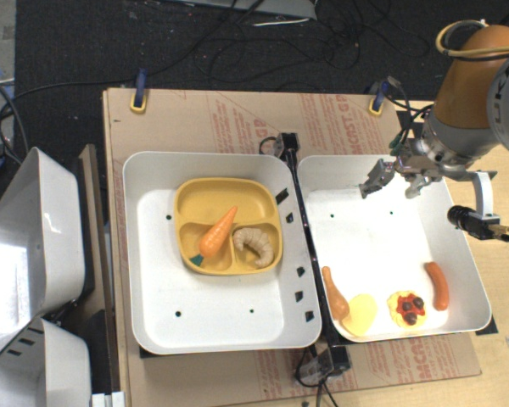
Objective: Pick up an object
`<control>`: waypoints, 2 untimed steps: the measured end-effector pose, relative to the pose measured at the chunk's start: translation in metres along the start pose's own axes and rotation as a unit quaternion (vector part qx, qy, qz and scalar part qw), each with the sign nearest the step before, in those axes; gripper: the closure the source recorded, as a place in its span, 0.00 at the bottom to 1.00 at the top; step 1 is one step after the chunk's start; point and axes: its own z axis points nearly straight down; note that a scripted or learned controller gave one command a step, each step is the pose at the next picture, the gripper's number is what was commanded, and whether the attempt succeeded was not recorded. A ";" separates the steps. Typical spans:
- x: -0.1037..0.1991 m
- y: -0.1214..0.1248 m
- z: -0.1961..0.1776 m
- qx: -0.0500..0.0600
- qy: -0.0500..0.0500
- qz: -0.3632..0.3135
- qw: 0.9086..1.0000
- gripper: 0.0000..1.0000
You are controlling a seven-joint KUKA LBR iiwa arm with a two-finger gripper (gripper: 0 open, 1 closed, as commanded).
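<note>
nothing is picked up yet. the gripper (395, 178) hangs over the far end of the right bin (356, 219), its 2 fingers apart and, as far as this slant shows, bare. the sausage (439, 285), drumstick (335, 293) and pizza piece (408, 307) lie at the near end, well apart from it; descent, grasp and lift all remain.

Right bin's (458, 227) middle floor lies bare; toy foods (407, 308) crowd its near wall, perhaps touching it.
</note>
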 end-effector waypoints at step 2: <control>0.000 0.014 0.040 -0.007 -0.001 -0.003 1.000 0.00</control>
